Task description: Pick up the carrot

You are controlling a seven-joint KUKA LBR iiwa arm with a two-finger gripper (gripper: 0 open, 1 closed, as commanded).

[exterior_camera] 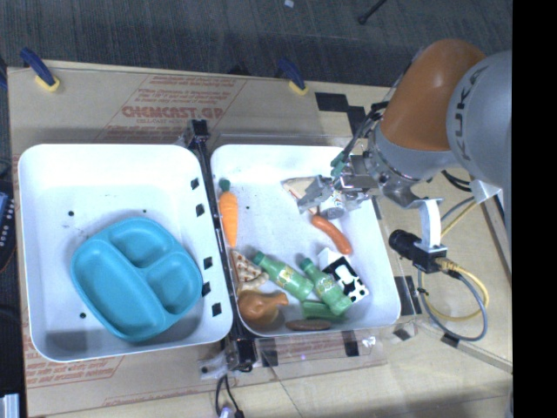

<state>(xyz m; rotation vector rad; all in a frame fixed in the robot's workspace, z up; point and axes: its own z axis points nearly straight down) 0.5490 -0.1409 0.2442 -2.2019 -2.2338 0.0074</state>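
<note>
Nearest the camera, at the front of the right bin (pixel 261 159), a cluster of toy food was seen: a dark brown sausage-like piece (pixel 308 325) against the front wall, a brown drumstick (pixel 261 305) just beside it, and a pizza slice (pixel 246 268) a little further in. Two green bottles (pixel 300 283) were laid aslant beside these, and a black-and-white carton (pixel 346 282) was found touching the right-hand one.

In the left bin (pixel 52 168), a blue divided plate (pixel 137 274) was set toward the front.

Further back, the carrot (pixel 228 216) was seen in the right bin, lying lengthwise along the bin's left wall with its green top pointing to the far side. It was well apart from the gripper. An orange-red sausage (pixel 332 232) was placed near the right wall, just below the gripper.

The gripper (pixel 324 195) was held over the far right part of the right bin, with a pale wedge-shaped item (pixel 300 185) just beside its tip. Nothing could be made out between the fingers, and whether they stood wide or narrow could not be told.

Beyond the bins, brown cardboard (pixel 165 103) with red print was spread on the bench.
</note>
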